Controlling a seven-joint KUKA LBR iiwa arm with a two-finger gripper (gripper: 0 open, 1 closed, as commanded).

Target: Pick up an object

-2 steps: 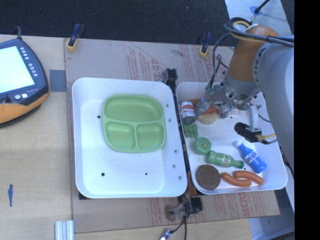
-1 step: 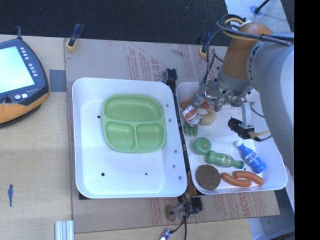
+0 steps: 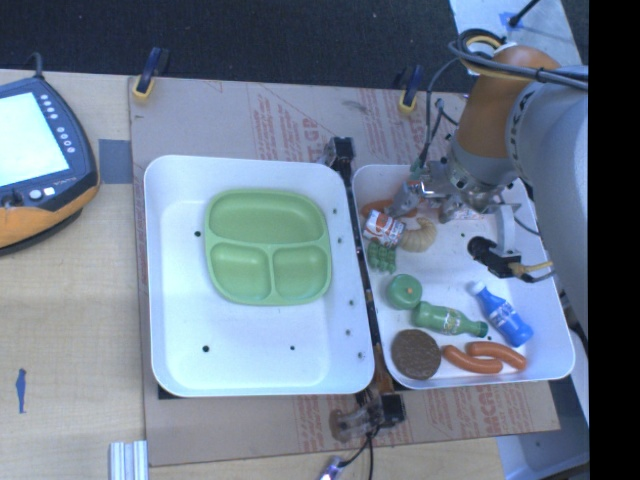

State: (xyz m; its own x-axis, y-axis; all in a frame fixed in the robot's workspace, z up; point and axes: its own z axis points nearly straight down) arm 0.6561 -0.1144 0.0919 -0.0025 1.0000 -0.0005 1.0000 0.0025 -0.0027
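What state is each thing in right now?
gripper: low over the right bin's top-left clutter
green divided plate: flat in left bin, compartments bare
green bottle: lying on its side
blue bottle: lying down
sausages: lying side by side
brown cookie: flat
pendant: screen lit

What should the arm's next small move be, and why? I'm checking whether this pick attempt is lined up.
Probably a short, straight descent. The gripper sits at the far-left corner of the right bin, over the small cluster there: a red-and-white item beside a tan piece. Nothing shows between its fingers, so lowering onto the cluster comes before any closing or lifting.
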